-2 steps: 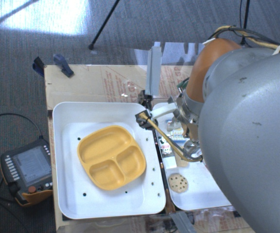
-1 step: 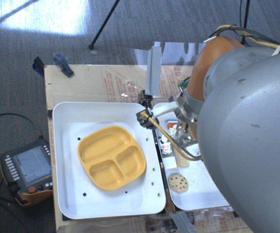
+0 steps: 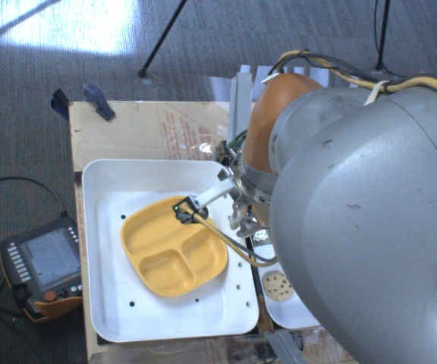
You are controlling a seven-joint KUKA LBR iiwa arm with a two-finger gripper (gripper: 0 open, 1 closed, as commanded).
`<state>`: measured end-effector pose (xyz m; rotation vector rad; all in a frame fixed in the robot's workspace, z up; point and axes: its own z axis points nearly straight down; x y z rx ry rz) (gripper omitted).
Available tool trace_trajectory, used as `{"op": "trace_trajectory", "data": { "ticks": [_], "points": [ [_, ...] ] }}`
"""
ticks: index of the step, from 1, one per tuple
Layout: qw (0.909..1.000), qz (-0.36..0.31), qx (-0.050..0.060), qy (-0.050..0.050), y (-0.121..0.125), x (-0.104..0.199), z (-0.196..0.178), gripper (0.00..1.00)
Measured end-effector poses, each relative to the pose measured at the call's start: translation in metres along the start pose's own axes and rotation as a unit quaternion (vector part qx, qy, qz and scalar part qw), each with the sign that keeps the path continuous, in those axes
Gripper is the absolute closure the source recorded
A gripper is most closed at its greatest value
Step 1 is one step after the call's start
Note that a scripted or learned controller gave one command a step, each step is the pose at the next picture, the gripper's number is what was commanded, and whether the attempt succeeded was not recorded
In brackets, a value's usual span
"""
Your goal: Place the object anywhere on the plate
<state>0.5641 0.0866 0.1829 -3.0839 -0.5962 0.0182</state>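
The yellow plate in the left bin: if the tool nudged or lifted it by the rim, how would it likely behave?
The yellow plate looks like moulded plastic with three compartments, so probably stiff and light. Lying flat on the smooth white bin, it may slide rather than tip. The tool is over its upper rim; a rim lift could tilt it.

Two white bins (image 3: pixel 101 203) — one yellow plate (image 3: pixel 174 247), one speckled cookie (image 3: pixel 277 285) — and one teach pendant (image 3: pixel 42 268).
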Motion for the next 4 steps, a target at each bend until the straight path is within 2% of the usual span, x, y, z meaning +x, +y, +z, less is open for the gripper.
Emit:
{"op": "trace_trajectory", "data": {
  "ticks": [1, 2, 3, 4],
  "points": [
    [0.9958, 0.091, 0.000, 0.002, 0.008, 0.065, -0.001, 1.00],
    [0.9959, 0.091, 0.000, 0.002, 0.008, 0.065, -0.001, 0.00],
    [0.9957, 0.093, -0.001, 0.003, -0.013, 0.025, -0.074, 0.00],
    [0.9965, 0.083, 0.000, 0.001, 0.043, -0.011, -0.031, 0.00]
  ]
}}
